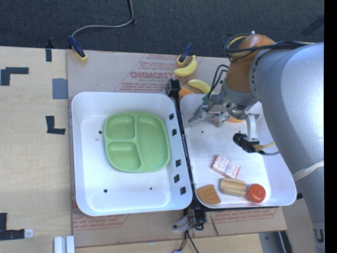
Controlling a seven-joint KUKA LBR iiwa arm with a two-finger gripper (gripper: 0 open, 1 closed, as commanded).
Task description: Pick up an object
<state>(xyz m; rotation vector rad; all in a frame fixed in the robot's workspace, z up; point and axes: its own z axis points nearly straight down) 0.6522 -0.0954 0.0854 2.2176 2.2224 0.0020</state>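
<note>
My gripper hangs over the far part of the right bin, its two metal fingers spread open above bare white floor, with nothing between them. A yellow banana lies just beyond it at the bin's far rim, and an orange piece peeks out under the wrist. Nearer the front lie a pink-and-white wafer block, a tan bread roll, a red tomato and an orange waffle piece.
The left bin holds a green divided plate. A second banana and blue clamps sit on the cardboard behind the bins. A black divider runs between the bins. A black cable fitting hangs beside the wrist.
</note>
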